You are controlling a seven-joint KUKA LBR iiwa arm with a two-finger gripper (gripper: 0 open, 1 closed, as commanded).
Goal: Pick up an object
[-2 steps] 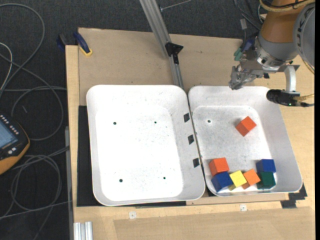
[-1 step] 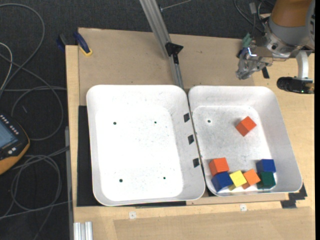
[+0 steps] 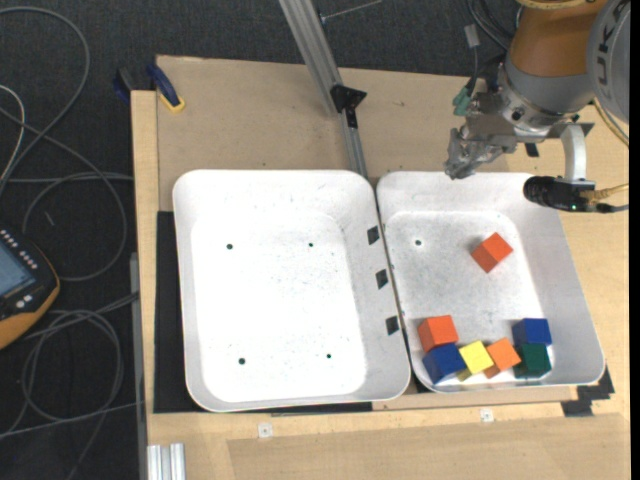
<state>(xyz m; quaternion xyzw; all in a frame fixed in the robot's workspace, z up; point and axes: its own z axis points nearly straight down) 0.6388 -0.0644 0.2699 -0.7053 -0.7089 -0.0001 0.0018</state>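
The gripper [image 3: 462, 168] is seen above the right bin's [image 3: 560, 238] far rim, its opening cannot be told, and the lone orange cube [image 3: 491, 252] should be approached vertically.

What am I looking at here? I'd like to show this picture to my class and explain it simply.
This is a robot arm, grey and orange, reaching in from the right. One camera, fixed above the bench, looks down at a slant. The arm ends in a pincer, which hangs over the far edge of the right bin with nothing in it. Two shallow white bins sit side by side. In the right bin lie small blocks: an orange block alone in the middle, and a cluster of orange, blue, yellow and green ones along the near edge. The left bin shows a few dark dots. Cables lie on the floor at left.
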